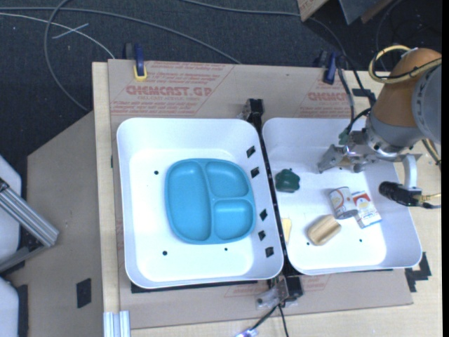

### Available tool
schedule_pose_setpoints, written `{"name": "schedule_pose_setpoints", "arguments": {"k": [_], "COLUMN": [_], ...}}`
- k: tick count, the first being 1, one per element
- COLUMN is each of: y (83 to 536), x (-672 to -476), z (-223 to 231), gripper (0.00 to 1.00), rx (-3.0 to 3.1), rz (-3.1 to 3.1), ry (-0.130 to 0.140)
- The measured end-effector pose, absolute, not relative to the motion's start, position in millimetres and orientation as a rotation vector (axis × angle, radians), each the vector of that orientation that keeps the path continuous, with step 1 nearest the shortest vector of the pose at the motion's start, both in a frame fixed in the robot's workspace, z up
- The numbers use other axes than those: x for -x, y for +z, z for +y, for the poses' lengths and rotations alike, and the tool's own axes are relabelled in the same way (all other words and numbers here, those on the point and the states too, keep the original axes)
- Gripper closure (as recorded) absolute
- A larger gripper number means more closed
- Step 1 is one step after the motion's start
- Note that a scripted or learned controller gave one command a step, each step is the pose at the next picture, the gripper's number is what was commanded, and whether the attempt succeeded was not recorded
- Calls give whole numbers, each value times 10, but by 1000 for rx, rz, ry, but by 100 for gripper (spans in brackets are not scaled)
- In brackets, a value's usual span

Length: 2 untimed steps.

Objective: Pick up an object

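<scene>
hovering gripper point(342, 157), finger state unclear, near right bin's point(400, 251) back edge; could miss green object point(287, 181) at left edge.

Two white bins: the left bin point(133, 188) and the right bin point(393, 251), touching along a shared middle edge. Taking that edge as landmark: left of it, one blue divided plate point(209, 200) (three compartments). Right of it, four loose items: one dark green piece point(287, 181) just beside the edge, one tan bread-like piece point(323, 229) farther right, one small can-like item point(340, 202) and one white-and-red packet point(365, 208) farther still, those last two touching. Two blue clamps point(139, 62) point(328, 67) on the board behind.
</scene>
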<state>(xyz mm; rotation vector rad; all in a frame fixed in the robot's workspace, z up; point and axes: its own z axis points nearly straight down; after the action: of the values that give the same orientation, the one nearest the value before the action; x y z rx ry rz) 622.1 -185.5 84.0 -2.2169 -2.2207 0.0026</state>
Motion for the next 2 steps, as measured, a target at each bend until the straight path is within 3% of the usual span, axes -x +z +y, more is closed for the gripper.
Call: {"name": "schedule_pose_setpoints", "arguments": {"k": [1, 2], "y": [971, 1608], "x": [-6236, -6200], "z": [-1856, -1842], "gripper": [100, 100], "rx": [2219, 2225], "rz": [-2224, -2227], "ry": [-2, -6]}}
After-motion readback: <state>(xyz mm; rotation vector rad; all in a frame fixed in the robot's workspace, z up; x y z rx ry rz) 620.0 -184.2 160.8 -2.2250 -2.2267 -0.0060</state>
